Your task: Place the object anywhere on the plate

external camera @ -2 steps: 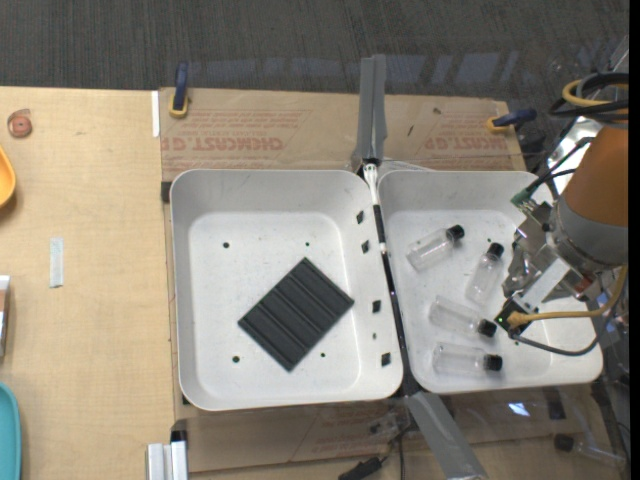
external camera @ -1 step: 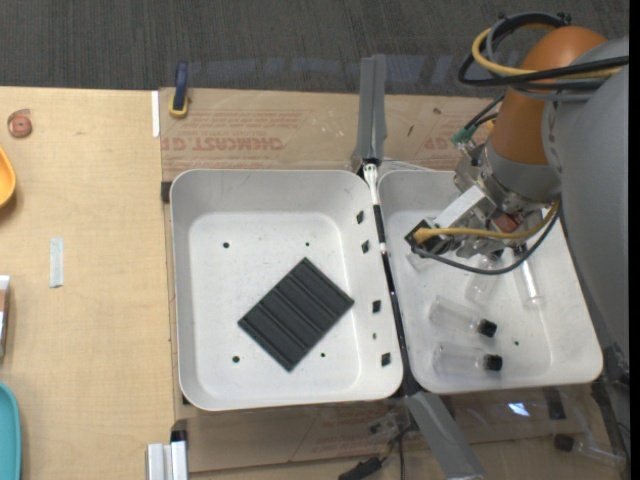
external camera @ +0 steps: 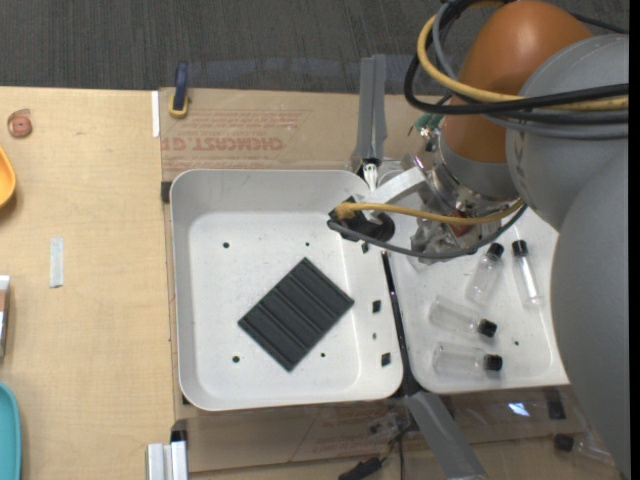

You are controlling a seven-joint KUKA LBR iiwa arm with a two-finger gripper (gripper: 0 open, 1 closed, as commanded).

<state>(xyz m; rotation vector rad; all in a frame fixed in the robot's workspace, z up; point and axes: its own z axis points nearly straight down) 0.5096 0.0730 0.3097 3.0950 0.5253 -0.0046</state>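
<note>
Vials (external camera: 478, 320) are lying in the right bin (external camera: 540, 373), beside the end effector (external camera: 440, 236); whether it is gripping anything, I cannot tell.

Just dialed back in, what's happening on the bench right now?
The KUKA arm is reaching in from the right and hangs over the seam between the two bins, with its tool above the inner edge of the right bin. Four clear vials with black caps lie in that bin. The left bin holds the dark ribbed plate, lying flat with nothing on it. I can't see a vial in the tool, so no placement yet.
</note>
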